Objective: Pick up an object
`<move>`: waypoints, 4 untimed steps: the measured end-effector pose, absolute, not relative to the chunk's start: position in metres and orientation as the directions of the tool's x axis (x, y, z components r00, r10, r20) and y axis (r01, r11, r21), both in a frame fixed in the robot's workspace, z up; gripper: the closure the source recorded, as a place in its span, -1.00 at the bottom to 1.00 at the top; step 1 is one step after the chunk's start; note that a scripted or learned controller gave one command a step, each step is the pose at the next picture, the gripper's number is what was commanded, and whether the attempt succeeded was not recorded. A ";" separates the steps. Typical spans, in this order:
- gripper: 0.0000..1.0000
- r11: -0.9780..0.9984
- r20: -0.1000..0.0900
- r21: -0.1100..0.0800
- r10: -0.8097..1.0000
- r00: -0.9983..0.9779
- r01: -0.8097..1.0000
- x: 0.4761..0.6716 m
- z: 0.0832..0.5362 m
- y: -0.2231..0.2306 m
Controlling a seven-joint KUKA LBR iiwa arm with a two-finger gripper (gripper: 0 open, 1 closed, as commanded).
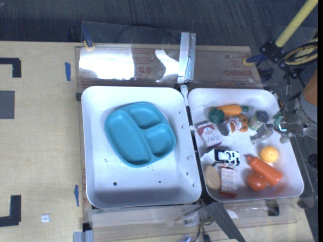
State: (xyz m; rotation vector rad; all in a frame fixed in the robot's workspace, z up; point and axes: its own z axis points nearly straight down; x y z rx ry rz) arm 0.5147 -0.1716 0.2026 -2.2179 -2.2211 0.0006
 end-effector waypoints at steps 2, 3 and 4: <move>-1.00 0.061 -0.006 0.011 0.998 -0.061 0.998 0.558 0.388 -0.224; -1.00 0.061 0.003 -0.009 0.998 -0.061 0.998 0.579 0.246 -0.178; -1.00 0.171 0.003 -0.004 0.985 -0.171 0.985 0.607 0.188 -0.124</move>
